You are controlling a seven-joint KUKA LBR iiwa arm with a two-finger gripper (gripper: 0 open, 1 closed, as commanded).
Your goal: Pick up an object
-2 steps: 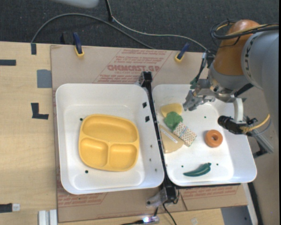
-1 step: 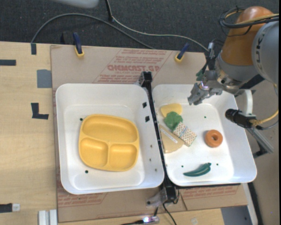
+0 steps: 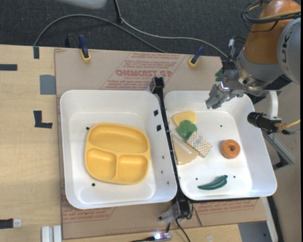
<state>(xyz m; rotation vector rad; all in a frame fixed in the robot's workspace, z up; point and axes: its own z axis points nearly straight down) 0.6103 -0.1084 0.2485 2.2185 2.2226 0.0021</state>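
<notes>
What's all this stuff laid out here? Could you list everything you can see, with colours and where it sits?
Shallow white plastic bins: two, side by side on the bench.
Divided yellow plastic plate: one, in the left bin.
Green broccoli toy: one, right bin, on the pale yellow flat pieces.
Checkered wafer block: one, tan, beside the broccoli.
Orange ring doughnut: one, right bin.
Dark green pepper: one, right bin's near edge.
Yellow-tipped clamps: two, cardboard's far edge.
Gripper: one, grey, over the right bin's far edge.
</notes>
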